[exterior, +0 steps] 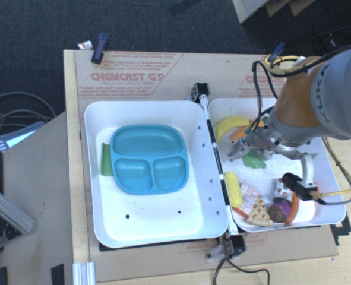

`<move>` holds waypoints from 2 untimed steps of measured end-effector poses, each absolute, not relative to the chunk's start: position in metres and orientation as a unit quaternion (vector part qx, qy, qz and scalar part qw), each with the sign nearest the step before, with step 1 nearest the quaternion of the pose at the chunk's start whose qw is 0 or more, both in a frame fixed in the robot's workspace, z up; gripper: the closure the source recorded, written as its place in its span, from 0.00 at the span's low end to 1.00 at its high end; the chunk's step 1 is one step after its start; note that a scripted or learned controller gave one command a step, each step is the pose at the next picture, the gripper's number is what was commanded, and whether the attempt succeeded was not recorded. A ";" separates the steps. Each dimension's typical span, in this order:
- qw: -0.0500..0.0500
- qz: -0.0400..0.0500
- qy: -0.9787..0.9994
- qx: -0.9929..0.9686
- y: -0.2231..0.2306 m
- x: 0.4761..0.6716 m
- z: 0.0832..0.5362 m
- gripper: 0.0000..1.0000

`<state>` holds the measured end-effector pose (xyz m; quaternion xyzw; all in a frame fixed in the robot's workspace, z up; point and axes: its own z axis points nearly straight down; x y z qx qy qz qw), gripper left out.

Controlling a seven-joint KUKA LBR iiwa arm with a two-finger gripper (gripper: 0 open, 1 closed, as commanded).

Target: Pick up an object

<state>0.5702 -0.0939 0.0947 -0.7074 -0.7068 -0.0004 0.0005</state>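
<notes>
While the tool (pixel 242 150) hangs low over the right bin (pixel 335 177), I cannot tell its opening; it sits just right of the yellow banana (pixel 231 125), touching or nearly touching the green toy (pixel 255 161).

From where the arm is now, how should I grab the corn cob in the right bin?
Grip the corn cob across its narrow width, near its middle, coming straight down from above. It lies flat and lengthwise beside the bin's left wall, so set the fingers on its two long sides; the wall side looks tight, and the pizza slice crowds its lower end.
</notes>
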 end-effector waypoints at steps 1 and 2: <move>-0.001 0.000 -0.707 -0.707 -0.112 0.624 0.120 0.00; 0.009 0.008 -0.708 -0.706 -0.116 0.663 0.085 0.00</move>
